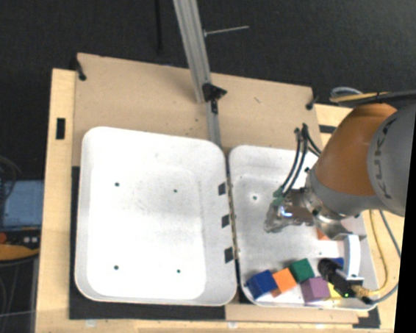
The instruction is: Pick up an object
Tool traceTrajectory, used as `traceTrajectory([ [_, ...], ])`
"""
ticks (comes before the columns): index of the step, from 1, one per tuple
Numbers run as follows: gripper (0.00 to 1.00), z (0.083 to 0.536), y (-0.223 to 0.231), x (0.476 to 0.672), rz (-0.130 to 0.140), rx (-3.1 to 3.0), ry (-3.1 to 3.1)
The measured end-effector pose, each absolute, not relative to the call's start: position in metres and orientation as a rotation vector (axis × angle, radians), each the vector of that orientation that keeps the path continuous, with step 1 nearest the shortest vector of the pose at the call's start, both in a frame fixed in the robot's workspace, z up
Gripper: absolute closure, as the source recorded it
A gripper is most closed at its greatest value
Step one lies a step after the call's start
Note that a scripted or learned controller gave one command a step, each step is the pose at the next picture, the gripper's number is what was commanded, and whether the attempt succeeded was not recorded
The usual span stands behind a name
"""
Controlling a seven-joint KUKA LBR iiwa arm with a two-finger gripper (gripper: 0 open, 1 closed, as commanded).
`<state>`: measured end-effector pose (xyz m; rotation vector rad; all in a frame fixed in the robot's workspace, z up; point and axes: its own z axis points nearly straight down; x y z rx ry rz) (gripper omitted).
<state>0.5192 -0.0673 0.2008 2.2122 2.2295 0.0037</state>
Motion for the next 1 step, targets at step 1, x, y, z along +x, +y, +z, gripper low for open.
traceTrajectory([
  [1,1.00,0.1998,-0.0257,0.5482,0.002,2.217,2.226],
])
